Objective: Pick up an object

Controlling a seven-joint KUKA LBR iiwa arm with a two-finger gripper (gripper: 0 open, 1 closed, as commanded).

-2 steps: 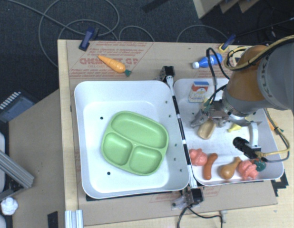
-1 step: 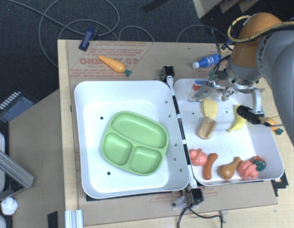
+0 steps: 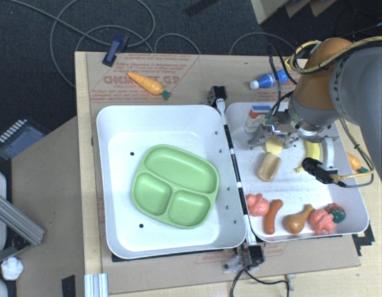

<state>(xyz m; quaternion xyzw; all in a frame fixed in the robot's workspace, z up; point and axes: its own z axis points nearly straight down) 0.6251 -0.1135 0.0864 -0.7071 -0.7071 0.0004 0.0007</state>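
Front edge, right bin (image 3: 358, 224): toy foods in a row, sausage (image 3: 273, 216), drumstick (image 3: 299, 220), pink lumps. Going large to small: arm (image 3: 339, 73) reaching in from right, left bin (image 3: 110, 166) holding green divided plate (image 3: 174, 185), then gripper (image 3: 274, 135) low over right bin's back half. Grip state can't be told, nothing seen held. Likely target: tan bread roll (image 3: 269, 166), just in front of gripper, long axis near-far, slightly tilted.

a green divided plate (image 3: 174, 185) is seen in the left bin (image 3: 110, 166); cables (image 3: 86, 17) are strewn beyond the worktop (image 3: 92, 91).
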